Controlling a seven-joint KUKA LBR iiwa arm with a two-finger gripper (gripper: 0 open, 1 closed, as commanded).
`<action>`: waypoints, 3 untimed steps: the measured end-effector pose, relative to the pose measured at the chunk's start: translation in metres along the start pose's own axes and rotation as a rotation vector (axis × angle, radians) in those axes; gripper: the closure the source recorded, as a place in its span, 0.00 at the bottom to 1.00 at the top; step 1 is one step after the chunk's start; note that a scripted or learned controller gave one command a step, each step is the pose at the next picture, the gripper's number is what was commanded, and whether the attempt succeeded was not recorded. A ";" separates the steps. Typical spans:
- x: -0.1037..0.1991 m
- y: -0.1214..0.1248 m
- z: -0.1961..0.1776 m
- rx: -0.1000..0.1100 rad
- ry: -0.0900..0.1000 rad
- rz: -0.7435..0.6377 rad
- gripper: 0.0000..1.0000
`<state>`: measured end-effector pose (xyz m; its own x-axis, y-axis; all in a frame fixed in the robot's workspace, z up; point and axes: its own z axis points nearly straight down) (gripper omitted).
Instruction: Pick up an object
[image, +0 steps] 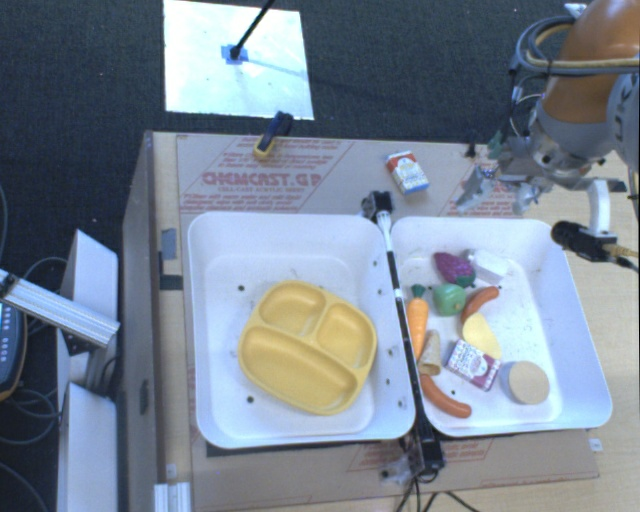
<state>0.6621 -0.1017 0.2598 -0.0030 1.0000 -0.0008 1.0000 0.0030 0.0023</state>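
Hand (500, 185) hangs over the counter (300, 170) beyond the right white plastic bin (570, 290); whether it is apart or together I cannot tell. Below it, inside that bin, lie toy foods, the purple plastic grape bunch (454, 267) nearest, the orange plastic carrot (418, 322) farther down and left.
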 end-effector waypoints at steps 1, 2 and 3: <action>0.012 -0.043 0.101 0.004 0.001 0.001 0.00; -0.019 -0.015 0.157 -0.019 -0.006 -0.001 0.00; -0.019 -0.014 0.146 -0.022 -0.006 -0.001 1.00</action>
<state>0.6485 -0.1208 0.1142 -0.0041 1.0000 -0.0068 0.9997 0.0043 0.0247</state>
